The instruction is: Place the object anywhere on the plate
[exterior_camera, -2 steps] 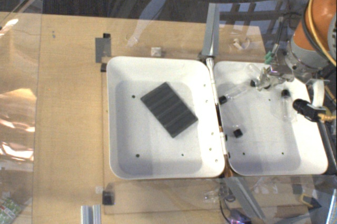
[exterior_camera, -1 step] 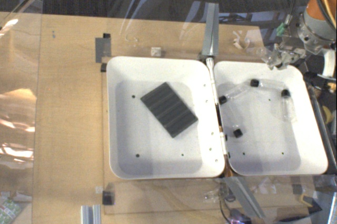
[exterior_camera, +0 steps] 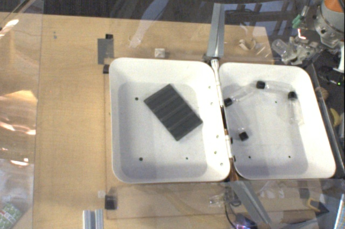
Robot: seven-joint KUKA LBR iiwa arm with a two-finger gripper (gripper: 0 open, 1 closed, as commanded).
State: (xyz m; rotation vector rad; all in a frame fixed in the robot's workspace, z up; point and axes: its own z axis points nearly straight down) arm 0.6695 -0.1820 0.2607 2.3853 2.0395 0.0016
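A dark grey ribbed rectangular plate (exterior_camera: 173,111) lies flat and turned at an angle in the left bin (exterior_camera: 124,163). In the right bin (exterior_camera: 318,163) lies a see-through object (exterior_camera: 269,94) that is hard to make out, with small black pieces at its ends (exterior_camera: 260,84) (exterior_camera: 291,95) (exterior_camera: 227,102) (exterior_camera: 243,136). My gripper (exterior_camera: 295,50) hangs at the top right, just beyond the right bin's far right corner, apart from both the object and the plate. Nothing is seen held in it.
The two bins meet at a ridge (exterior_camera: 221,115) in the middle. A grey metal bar (exterior_camera: 215,34) stands behind that ridge. A small pale block (exterior_camera: 159,53) and black clamps (exterior_camera: 108,50) sit on the wooden bench behind the left bin.
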